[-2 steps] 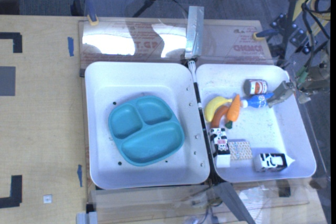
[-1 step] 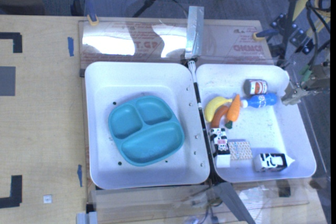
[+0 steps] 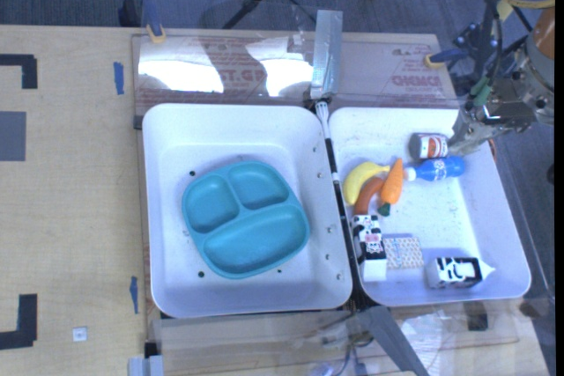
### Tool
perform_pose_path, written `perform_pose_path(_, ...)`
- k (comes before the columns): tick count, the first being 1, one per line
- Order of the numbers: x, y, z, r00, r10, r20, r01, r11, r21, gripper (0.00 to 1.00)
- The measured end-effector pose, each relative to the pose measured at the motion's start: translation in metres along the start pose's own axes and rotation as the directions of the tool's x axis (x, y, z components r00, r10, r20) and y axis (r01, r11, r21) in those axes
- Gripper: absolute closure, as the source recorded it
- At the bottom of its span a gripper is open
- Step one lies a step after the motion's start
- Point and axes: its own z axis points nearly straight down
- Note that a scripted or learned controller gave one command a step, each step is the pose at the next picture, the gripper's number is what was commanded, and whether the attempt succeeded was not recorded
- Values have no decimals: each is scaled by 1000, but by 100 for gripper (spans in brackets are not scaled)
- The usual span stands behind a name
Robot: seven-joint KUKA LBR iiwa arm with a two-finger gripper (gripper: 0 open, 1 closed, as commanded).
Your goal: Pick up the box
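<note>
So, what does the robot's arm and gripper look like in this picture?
The gripper is pale grey metal, slim and angular. Above it the wrist carries dark fittings with green cable pieces, and an orange band sits at the frame's edge. Yellow and black cables loop above.

bins [image 3: 238, 121]: glossy white plastic | tray [image 3: 245, 217]: smooth teal plastic | bench [image 3: 62, 189]: matt pale wood | box [image 3: 403, 253]: printed card

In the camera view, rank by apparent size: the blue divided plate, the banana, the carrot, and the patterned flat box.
Largest to smallest as they look:
1. Blue divided plate, by far the largest.
2. Banana, partly covered by the carrot.
3. Patterned flat box and carrot: too alike to rank.
</note>
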Motion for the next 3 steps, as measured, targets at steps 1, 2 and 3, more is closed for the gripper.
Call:
perform_pose_path(1,-21,-42,-77,988,-157,1,157,988,-1,100)
perform_pose_path(2,-29,-42,-77,924,-384,0,384,924,0,100)
perform_pose_path(3,-41,-42,-77,951,-308,2,308,951,-1,100)
